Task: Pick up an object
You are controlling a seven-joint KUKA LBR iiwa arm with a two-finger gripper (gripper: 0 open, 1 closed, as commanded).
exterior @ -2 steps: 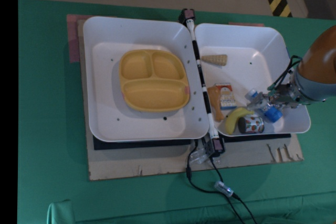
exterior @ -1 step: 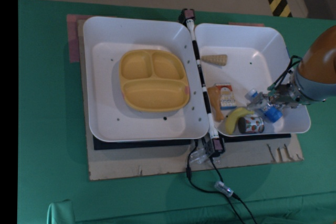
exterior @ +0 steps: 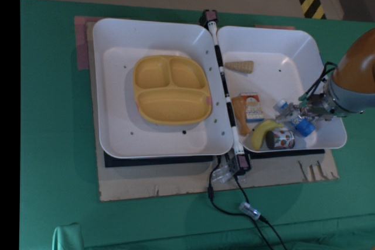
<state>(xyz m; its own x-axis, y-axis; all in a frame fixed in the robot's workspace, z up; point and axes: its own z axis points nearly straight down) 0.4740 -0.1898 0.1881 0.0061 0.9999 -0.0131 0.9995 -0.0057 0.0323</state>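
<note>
My gripper [exterior: 297, 116] reaches in from the right and hangs low over the near right part of the right bin [exterior: 304, 47]. A small blue and white object [exterior: 303, 127] lies right at the gripper, with another blue-tipped piece [exterior: 282, 106] just to its left. I cannot tell whether either is held. Close by on the left are a red and white can [exterior: 282, 138] on its side and a banana [exterior: 262, 132]. A small printed box [exterior: 252, 106] and an orange stick-like item [exterior: 239, 114] lie beside the divider.
A waffle cone [exterior: 240, 66] lies at the far left of the right bin. The left bin [exterior: 114, 126] holds a yellow divided plate [exterior: 171, 89]. Cables [exterior: 249, 211] trail over the green bench in front of the bins.
</note>
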